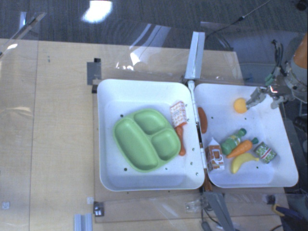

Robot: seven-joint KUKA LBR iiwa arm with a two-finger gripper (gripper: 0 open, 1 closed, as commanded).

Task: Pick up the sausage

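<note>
The sausage (202, 120), reddish brown and oblong, lies in the right bin (284, 143) against its left wall. My gripper (265, 99) hovers over the bin's far right corner, well to the right of the sausage. Its two fingers (254, 98) are spread apart and open, with nothing between them. A small yellow-orange fruit (240, 105) lies just left of the nearer finger.
The right bin also holds a green bottle (233, 140), a carrot (239, 148), a banana (242, 161), a green can (264, 152) and a brown carton (215, 157). The left bin (108, 129) holds a green divided tray (146, 138), a snack packet (178, 113) and an orange-red stick (180, 139).
</note>
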